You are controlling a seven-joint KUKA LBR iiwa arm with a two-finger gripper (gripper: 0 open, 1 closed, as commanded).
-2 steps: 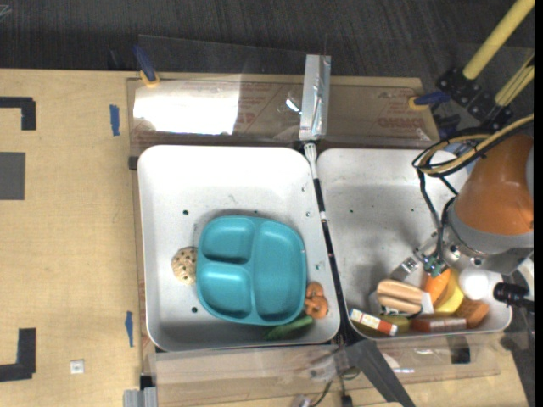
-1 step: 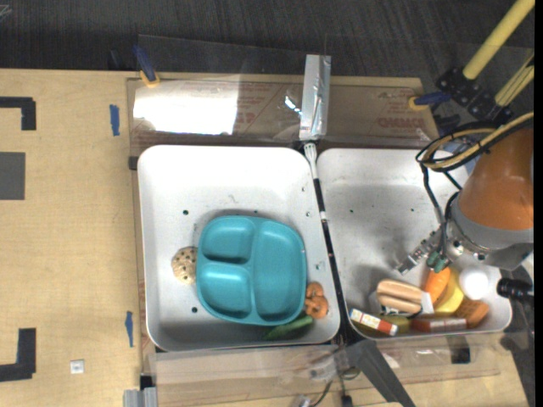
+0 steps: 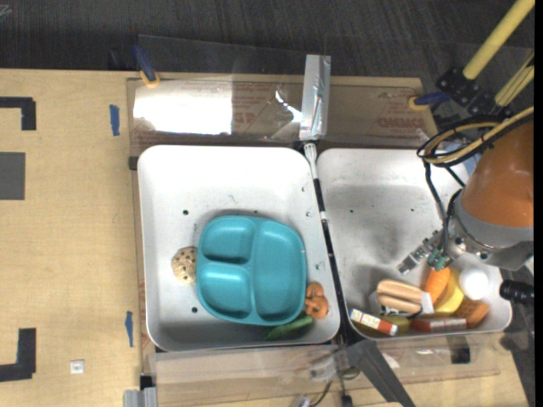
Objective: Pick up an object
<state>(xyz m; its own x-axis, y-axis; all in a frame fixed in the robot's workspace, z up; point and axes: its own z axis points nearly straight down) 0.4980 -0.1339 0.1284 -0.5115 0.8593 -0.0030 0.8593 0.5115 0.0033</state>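
The tool [image 3: 431,257] hangs low over the right bin [image 3: 365,185], at the end of the grey arm [image 3: 501,193] with its orange band, which comes in from the right of the camera view. Its metal fingers sit right above a heap of toy food; whether they are apart or closed cannot be told, and nothing is seen clamped between them.

Just below the tool lies an orange carrot [image 3: 437,280], seemingly touching it. Beside the carrot, to the tool's right, a yellow banana [image 3: 451,298] and a white round piece [image 3: 473,284] rest against the bin's wall. Below and left of the tool lies a hot dog [image 3: 400,295], with a small red and white packet [image 3: 372,321] further down-left at the bin's edge. A long red-brown bar [image 3: 441,322] lies along the bottom rim, and an orange-brown lump [image 3: 477,313] sits at its right end.

Well to the tool's left, across the divider, the left bin [image 3: 170,176] carries a teal divided plate [image 3: 252,268]. A speckled cookie [image 3: 183,264] touches the plate's left side; an orange pretzel-like piece [image 3: 316,300] and a green item [image 3: 288,328] lie at its lower right corner. Both bins rest on the wooden worktop [image 3: 68,227].
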